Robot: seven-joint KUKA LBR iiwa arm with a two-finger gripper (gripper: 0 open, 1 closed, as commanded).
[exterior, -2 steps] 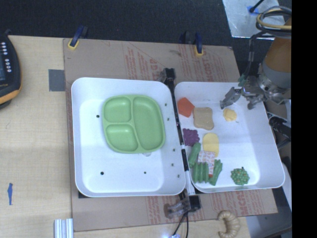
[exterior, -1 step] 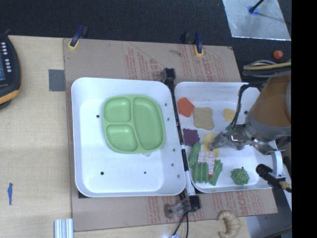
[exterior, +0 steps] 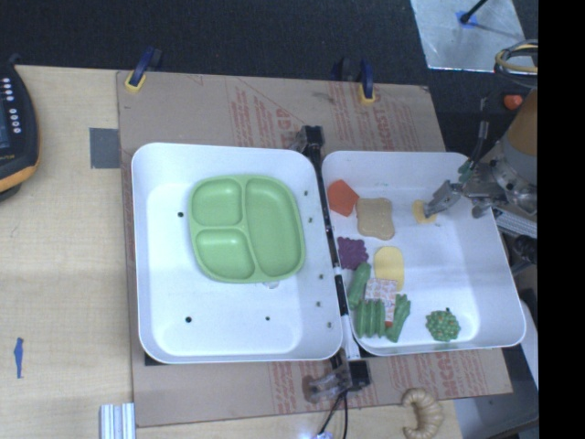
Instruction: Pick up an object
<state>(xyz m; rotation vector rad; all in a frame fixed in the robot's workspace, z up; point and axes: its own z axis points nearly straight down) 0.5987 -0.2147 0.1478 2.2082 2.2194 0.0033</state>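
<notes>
Gripper (exterior: 437, 204): low over the right bin (exterior: 475, 273), at its upper right; whether the fingers are apart or together cannot be told. Nothing seen between them.

Small yellow piece (exterior: 421, 211): just beside the fingertips, on their left, on the bin floor.

Tan bread slice (exterior: 375, 217): left of the gripper, near.

Orange piece (exterior: 342, 197): further left, by the bin's left wall.

Purple grapes (exterior: 352, 250), yellow piece (exterior: 389, 265): below and left of the gripper.

Green bean pods (exterior: 370, 314), broccoli floret (exterior: 443, 324): well below the gripper.

Green 3-compartment plate (exterior: 247, 228): far left, in the left bin (exterior: 164, 327).
</notes>
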